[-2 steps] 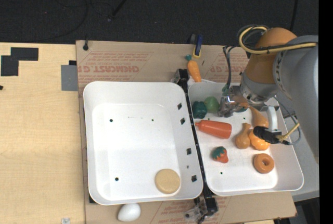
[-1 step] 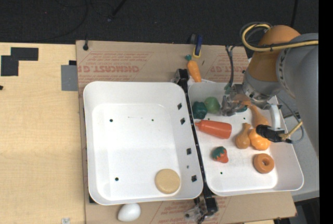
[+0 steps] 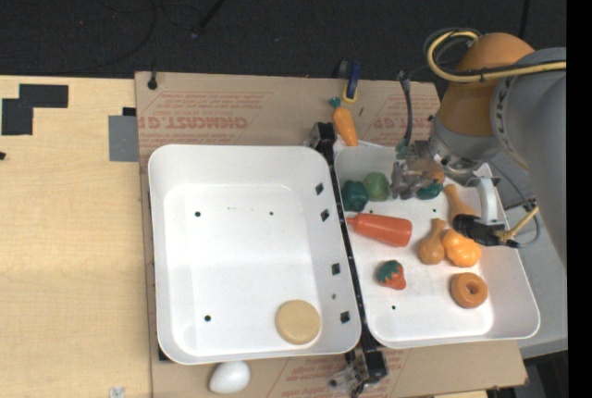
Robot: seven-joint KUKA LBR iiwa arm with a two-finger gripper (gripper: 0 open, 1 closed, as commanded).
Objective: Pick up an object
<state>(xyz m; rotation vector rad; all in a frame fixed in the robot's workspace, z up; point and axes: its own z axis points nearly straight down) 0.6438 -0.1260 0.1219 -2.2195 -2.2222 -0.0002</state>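
Your gripper [image 3: 404,182] hung at the right bin's [image 3: 518,317] far edge, beside the green ball [image 3: 376,186]; you couldn't tell the jaws' state; a tan disc [image 3: 298,321] sat near the left bin's [image 3: 176,202] near edge.

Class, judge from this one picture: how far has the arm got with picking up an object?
Done: nothing looks lifted; the red carrot, doughnut and strawberry lie on the right bin floor, and the tan disc in the left bin. In hand: the tool sits low at the right bin's far end, near the green pieces. Left: a visible grasp and lift.
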